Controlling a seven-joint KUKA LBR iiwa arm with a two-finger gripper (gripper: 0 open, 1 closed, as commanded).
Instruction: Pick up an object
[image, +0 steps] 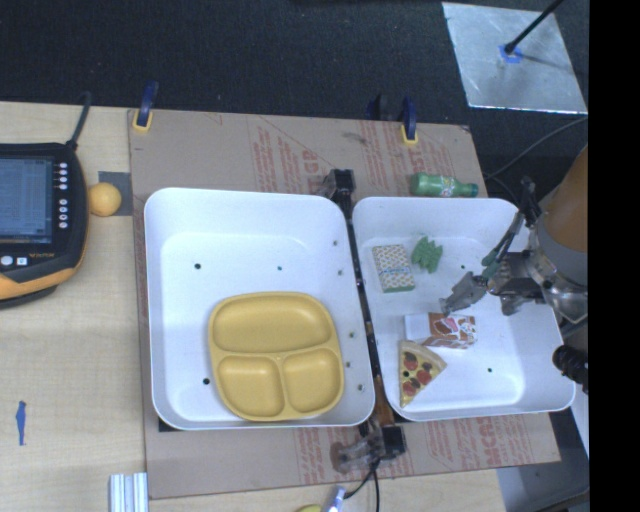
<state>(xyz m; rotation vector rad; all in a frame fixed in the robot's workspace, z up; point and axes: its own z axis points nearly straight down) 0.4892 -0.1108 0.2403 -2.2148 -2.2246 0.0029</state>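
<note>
**Gripper low in the right bin, nothing lifted yet**

At the far left a black handheld control tablet with an orange edge (35, 222) is seen on the bench, with a small yellow ball (104, 198) just beside it. The left white bin (180, 225) is occupied by a yellow three-compartment plastic plate (275, 353). In the right white bin (520, 385) four candidates are laid out: a pale patterned square packet (393, 267), a small green toy (428, 254), a toy pizza slice (418, 371) and a red-and-white card packet (447, 329). A green bottle (443, 185) is left outside, beyond the bin's far rim. The gripper (466, 293) is placed just above the card packet; whether it is spread or closed cannot be told. No object is seen between its tips, so the pick is judged not yet done
</note>
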